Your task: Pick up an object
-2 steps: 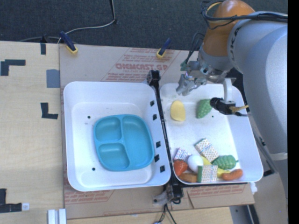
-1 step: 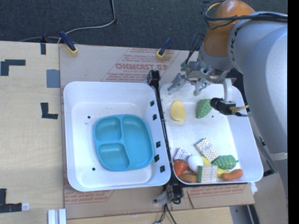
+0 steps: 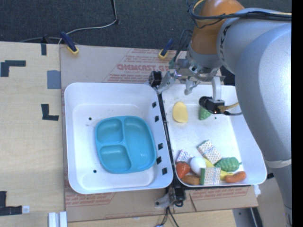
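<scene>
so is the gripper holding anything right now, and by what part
Nothing is seen held: the gripper hangs over the right bin's far end, above and apart from the yellow lemon.

A single camera is fixed above the counter [image 3: 28, 126] and looks down at a slant, close enough that the two white bins, the left bin [image 3: 75, 98] and the right bin [image 3: 246, 141], take up most of the middle. The far edge meets dark floor [image 3: 142, 8] at the top. The arm [image 3: 255, 51] comes in from the right, large and near the lens.
</scene>
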Action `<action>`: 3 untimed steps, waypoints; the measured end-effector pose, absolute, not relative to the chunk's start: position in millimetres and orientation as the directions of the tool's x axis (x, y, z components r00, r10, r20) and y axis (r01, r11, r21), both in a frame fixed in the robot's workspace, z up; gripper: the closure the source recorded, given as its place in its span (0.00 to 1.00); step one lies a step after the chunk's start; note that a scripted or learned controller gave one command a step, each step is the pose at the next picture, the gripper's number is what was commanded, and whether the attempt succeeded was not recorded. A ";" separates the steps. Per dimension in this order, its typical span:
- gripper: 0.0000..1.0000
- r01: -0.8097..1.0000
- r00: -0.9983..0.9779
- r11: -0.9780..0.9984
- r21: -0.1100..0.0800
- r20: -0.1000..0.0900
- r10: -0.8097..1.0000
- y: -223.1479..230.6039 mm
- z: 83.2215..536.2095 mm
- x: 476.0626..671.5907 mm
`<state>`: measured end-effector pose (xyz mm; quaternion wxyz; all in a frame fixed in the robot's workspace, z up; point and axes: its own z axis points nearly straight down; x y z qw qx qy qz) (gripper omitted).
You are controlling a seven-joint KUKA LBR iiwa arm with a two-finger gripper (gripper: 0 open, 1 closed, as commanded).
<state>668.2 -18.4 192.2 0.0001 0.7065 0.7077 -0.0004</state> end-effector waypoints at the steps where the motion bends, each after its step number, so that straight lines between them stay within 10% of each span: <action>1: 0.00 1.000 0.001 -0.001 -0.001 -0.002 1.000 -87.4 183.9 667.9; 2: 0.00 1.000 -0.002 0.002 -0.001 0.000 1.000 -35.8 184.1 668.2; 3: 0.00 1.000 0.001 -0.001 -0.003 -0.002 1.000 -103.0 146.4 667.4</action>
